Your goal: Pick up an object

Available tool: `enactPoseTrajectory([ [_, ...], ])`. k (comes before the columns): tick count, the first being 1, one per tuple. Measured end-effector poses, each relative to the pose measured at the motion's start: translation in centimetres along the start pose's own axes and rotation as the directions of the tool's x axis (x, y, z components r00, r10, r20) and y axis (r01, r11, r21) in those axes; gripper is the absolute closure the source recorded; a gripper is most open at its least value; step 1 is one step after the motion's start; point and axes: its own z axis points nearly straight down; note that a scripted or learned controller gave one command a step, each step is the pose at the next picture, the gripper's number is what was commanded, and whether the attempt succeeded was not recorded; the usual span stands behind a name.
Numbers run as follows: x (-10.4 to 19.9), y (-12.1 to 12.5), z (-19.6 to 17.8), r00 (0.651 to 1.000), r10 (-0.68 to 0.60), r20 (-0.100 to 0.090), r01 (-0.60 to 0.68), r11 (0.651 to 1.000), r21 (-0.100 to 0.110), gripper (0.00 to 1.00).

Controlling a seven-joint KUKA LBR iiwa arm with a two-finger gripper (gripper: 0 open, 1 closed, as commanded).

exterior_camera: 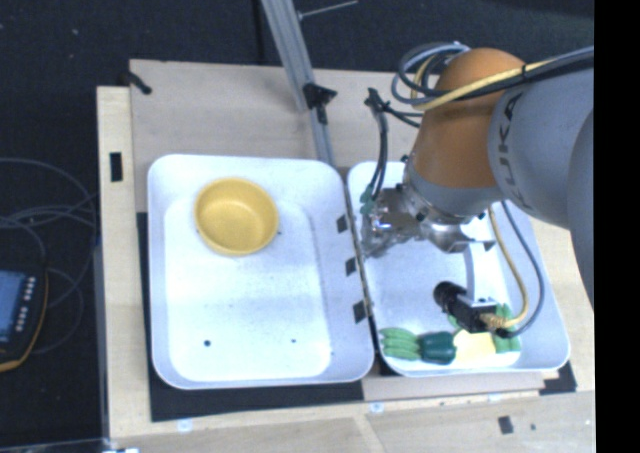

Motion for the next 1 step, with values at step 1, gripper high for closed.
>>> enactPoseTrajectory([
  [1, 4.27, -0.85, -0.11, 1.000, 0.001, 0.001, -0.001, 1.000, 0.001, 1.00],
])
